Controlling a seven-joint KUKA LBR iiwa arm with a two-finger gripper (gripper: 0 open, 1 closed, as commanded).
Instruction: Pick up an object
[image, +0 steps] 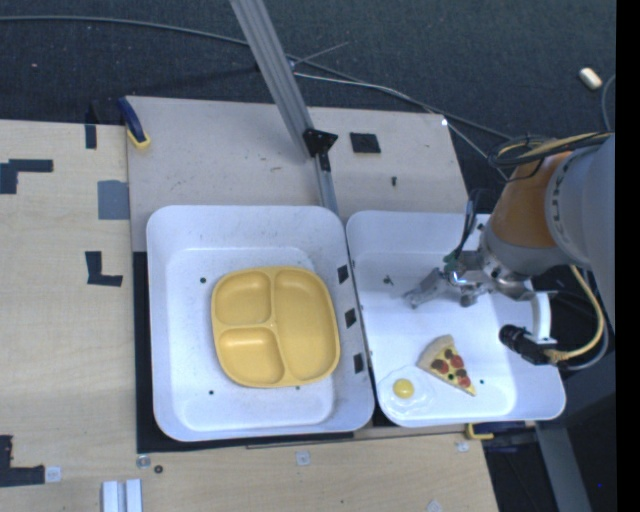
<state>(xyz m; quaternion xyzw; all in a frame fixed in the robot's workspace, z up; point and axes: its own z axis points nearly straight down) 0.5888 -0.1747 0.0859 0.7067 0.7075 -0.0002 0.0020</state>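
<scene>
The gripper (418, 294) hangs over the right bin (372, 240), seemingly holding nothing, so this looks like the approach step, and next it should descend onto the nearby pizza slice (447, 363).

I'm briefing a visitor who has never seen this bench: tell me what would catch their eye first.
The yellow divided plate in the middle of the left bin stands out most. Next is the grey and orange arm reaching over the right bin, where a toy pizza slice and fried egg lie near the front.
</scene>
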